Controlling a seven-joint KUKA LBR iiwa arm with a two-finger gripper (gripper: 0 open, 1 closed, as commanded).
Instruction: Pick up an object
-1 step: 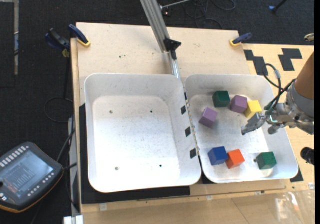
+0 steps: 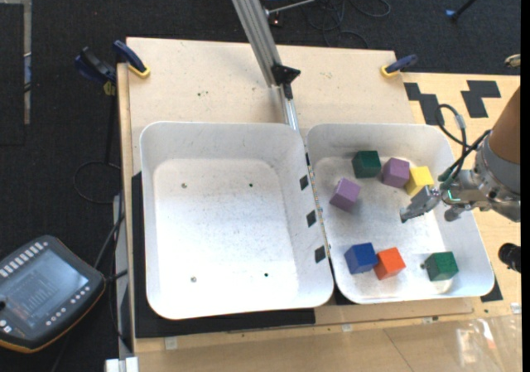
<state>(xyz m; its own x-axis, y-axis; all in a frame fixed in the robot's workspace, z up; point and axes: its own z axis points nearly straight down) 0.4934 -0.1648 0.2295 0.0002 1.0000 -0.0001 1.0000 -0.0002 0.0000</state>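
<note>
The yellow cube (image 2: pixel 420 177) lies in the right bin (image 2: pixel 464 275), touching a purple cube (image 2: pixel 396 171), with a dark green cube (image 2: pixel 366 164) just beyond. The gripper (image 2: pixel 429 203) hangs just below the yellow cube, holding nothing; whether its fingers are spread or closed cannot be told from this slant. To grasp well, it should probably centre over the yellow cube and straddle its free sides, so neither finger lands on the purple neighbour. Other cubes lie apart nearer the front.
</note>
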